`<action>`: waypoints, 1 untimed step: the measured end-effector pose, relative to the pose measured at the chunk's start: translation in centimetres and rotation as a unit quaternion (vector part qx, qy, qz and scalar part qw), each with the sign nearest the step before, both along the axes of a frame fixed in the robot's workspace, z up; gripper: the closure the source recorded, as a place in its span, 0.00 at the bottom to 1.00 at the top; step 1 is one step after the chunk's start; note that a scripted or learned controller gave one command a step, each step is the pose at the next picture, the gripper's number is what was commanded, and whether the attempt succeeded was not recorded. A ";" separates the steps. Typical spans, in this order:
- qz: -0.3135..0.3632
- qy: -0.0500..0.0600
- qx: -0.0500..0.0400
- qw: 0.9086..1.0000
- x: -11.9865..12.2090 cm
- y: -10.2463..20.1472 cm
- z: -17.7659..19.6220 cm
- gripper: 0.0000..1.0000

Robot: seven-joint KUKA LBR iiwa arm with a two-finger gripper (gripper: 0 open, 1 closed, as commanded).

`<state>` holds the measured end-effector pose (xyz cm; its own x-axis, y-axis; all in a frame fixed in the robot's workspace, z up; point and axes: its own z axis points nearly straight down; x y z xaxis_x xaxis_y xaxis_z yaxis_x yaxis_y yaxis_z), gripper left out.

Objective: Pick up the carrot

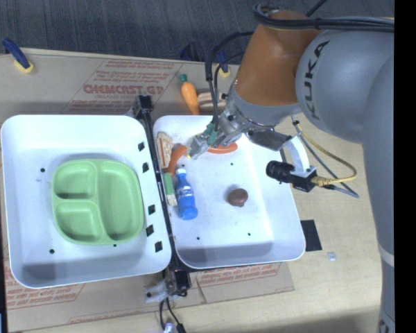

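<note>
The carrot [177,157], a short orange piece, lies in the right bin [263,245] against its left wall, near the back. My gripper [200,146] hangs low over the back of that bin, just right of the carrot's upper end and very close to it. I cannot tell whether it touches the carrot. The grey wrist and orange band rise behind it toward the upper right.
A blue bottle [185,195], a brown round lump [237,197], a bread slice [164,144] and a small green item [168,184] share the right bin. An orange disc [227,146] shows under the wrist. The left bin [21,144] holds a green divided plate [97,200]. Another orange, green-tipped piece [189,97] lies behind the bins.
</note>
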<state>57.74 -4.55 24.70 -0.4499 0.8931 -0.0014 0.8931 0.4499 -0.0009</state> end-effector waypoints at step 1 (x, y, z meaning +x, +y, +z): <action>0.007 0.002 0.001 1.000 -1.7 7.1 -3.7 1.00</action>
